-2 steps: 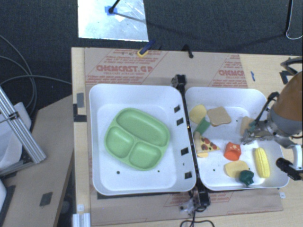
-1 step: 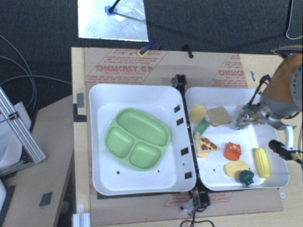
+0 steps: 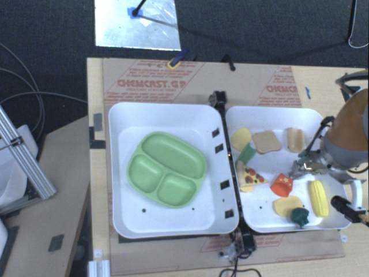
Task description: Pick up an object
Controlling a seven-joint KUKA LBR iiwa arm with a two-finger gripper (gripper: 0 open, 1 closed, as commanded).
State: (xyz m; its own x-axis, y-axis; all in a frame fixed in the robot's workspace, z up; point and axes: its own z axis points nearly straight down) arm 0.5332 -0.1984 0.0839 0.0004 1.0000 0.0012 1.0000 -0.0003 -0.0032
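Observation:
The right bin holds several toy foods. Among them are a red-orange piece, a corn cob, a toast slice and a bread roll. There are also a yellow round piece, a green piece, a pizza slice, a pale yellow chunk and a dark green piece. My gripper sits low in this bin, just up and right of the red-orange piece and left of the corn's top end. Nothing is seen held in it.
The left bin holds a green divided plate. A black divider with clips runs between the bins. The arm's orange band hangs over the right bin's right rim. Cardboard lies under both bins.

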